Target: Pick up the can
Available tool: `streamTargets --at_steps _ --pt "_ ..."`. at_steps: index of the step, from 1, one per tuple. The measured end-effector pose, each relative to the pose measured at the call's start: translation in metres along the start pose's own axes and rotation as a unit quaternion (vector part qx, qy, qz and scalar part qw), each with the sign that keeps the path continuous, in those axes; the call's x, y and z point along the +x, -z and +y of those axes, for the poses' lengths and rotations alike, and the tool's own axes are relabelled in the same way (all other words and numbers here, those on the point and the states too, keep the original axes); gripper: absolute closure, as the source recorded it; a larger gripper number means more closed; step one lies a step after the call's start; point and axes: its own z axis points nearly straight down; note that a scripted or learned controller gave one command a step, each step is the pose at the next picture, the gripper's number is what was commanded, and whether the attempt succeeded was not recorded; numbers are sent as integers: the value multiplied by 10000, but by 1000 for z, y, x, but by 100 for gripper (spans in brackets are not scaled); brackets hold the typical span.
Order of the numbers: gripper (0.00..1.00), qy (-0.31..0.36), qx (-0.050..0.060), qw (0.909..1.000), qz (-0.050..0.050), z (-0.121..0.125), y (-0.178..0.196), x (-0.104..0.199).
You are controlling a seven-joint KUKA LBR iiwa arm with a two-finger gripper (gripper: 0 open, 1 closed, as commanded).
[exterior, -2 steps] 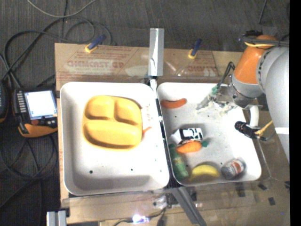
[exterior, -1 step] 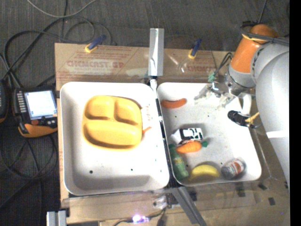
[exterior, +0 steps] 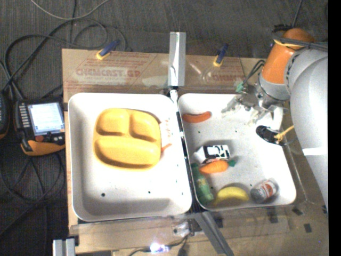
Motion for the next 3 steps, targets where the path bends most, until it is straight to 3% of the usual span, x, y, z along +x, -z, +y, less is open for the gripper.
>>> streamTargets --at_steps 1,2,3 --pt "0 -707 -69 9975 -33 -81 -3 21" --pt "0 -1888 -3 9820 -9 -18 16 -10" --pt "0 -3276 -10 9448 -51 -2 74 -9"
